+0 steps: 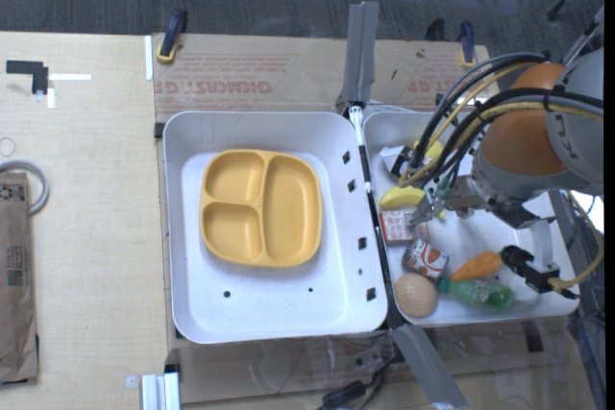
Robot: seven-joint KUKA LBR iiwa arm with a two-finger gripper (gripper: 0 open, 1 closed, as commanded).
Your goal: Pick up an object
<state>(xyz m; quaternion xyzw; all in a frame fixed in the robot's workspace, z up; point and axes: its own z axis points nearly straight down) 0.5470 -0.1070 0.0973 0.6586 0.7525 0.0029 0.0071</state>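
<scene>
arm (533,139) in from right, over right bin (562,307) | gripper (423,206) low at mid-frame right, by yellow banana-like item (402,198) & red/white packet (396,226); grip state: can't tell, nothing seen held | can (425,258), egg-like ball (416,295), carrot (478,266), green item (480,295) lower right | left bin (187,302): yellow divided plate (261,206), center

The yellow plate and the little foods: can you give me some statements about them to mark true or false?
1. The yellow plate lies in the left bin. True.
2. The plate has three compartments. True.
3. The carrot lies on the plate. False: it lies in the right bin.
4. The egg sits at the right bin's near left corner. True.
5. The arm's tool hangs above the left bin. False: it is over the right bin, near the banana.
</scene>
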